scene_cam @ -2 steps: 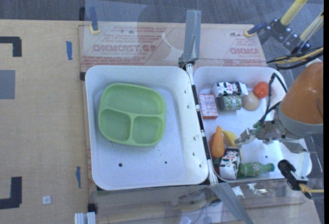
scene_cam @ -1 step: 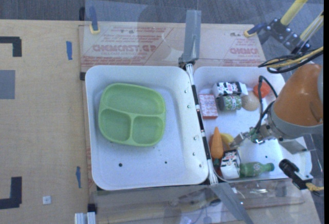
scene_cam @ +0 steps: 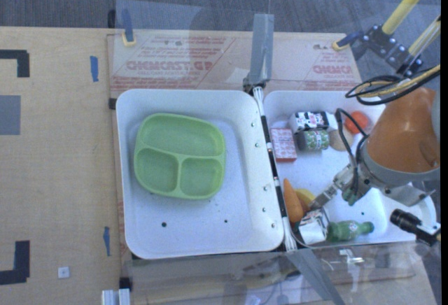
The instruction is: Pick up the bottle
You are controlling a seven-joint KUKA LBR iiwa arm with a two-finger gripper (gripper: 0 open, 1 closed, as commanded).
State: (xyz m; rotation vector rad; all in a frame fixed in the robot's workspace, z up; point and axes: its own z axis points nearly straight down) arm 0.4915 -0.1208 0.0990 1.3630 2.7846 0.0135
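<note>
Gripper (scene_cam: 323,200) low in right bin (scene_cam: 315,174), fingers slightly apart, nothing seen between them. Bottle (scene_cam: 348,229), green, lies flat near the bin's front wall, at about 4 o'clock from the fingertips, close by; long axis runs 3-to-9 o'clock, cap toward 3.

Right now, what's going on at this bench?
A grey arm with an orange band reaches in from the right over the right bin. Its gripper hangs low near that bin's front, just above and left of a green bottle lying on its side; the bottle is not between the fingers. A carrot, a red packet and a small can also lie in that bin. The left bin holds a green divided plate.
</note>
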